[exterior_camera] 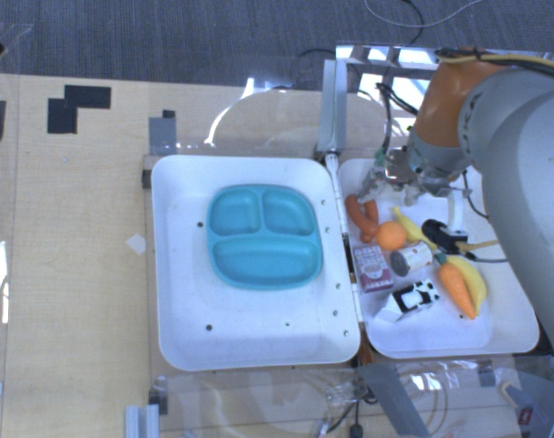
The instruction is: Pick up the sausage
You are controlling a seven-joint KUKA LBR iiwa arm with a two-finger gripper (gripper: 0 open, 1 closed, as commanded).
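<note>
Two white bins sit side by side; the left bin (pixel 176 318) holds a blue divided plate (pixel 263 236). In the right bin (pixel 441 334), the sausage (pixel 361 215) lies near the left wall beside an orange (pixel 391 236). The gripper (pixel 397 175) hovers just above, and I cannot tell its state.

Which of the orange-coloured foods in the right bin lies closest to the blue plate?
The sausage: it lies at the bin's left edge, nearest the blue plate; the orange and carrot lie farther right.

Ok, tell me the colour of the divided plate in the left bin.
Light blue plate, clear in the camera view.
</note>
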